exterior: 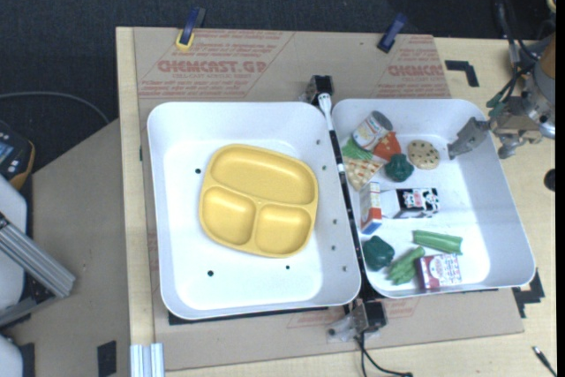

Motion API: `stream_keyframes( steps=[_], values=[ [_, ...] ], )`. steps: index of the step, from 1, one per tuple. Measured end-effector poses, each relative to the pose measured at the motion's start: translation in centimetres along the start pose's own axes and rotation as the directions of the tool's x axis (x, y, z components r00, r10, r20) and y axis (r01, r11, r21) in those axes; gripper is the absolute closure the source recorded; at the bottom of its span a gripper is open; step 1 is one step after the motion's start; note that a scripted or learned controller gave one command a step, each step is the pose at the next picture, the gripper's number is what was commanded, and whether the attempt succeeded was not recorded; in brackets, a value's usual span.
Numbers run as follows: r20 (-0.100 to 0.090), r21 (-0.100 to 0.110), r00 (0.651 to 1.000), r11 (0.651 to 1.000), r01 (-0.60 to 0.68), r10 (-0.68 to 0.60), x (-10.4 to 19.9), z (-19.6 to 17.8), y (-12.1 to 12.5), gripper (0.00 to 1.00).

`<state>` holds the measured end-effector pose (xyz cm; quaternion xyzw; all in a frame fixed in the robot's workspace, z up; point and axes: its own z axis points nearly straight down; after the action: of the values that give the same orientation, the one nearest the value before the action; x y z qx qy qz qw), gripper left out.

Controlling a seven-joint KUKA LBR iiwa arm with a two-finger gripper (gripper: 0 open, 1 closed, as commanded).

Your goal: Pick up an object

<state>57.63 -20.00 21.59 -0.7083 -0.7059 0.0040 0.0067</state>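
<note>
Gripper (477, 137) hovers at the right bin's (516, 221) 2 o'clock edge, apparently empty (finger spread: cannot tell). Candidate objects cluster toward 9 o'clock in that bin, cookie (424, 154) nearest, so probably still lining up.

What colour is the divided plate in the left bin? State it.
Yellow. The divided plate in the left bin is plain yellow, seen clearly in the camera view.

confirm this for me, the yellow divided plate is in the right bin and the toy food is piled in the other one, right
Not quite. The camera view shows the yellow divided plate in the left bin, not the right one. The toy food is piled in the other one, the right bin.
</note>
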Motion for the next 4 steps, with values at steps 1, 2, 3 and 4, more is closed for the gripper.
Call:
stream_keyframes(
  steps=[1,2,3,4],
  values=[
    [0.003,-0.014,1.000,1.000,0.003,-0.003,0.1,-0.8,0.3,0.00],
    [0.002,-0.009,1.000,1.000,0.003,-0.003,-0.8,4.3,0.8,0.00],
    [0.002,-0.010,1.000,1.000,0.004,-0.004,-0.6,8.7,1.1,0.00],
    [0.001,-0.008,1.000,1.000,0.004,-0.004,-0.5,13.4,1.1,0.00]
  ],
)
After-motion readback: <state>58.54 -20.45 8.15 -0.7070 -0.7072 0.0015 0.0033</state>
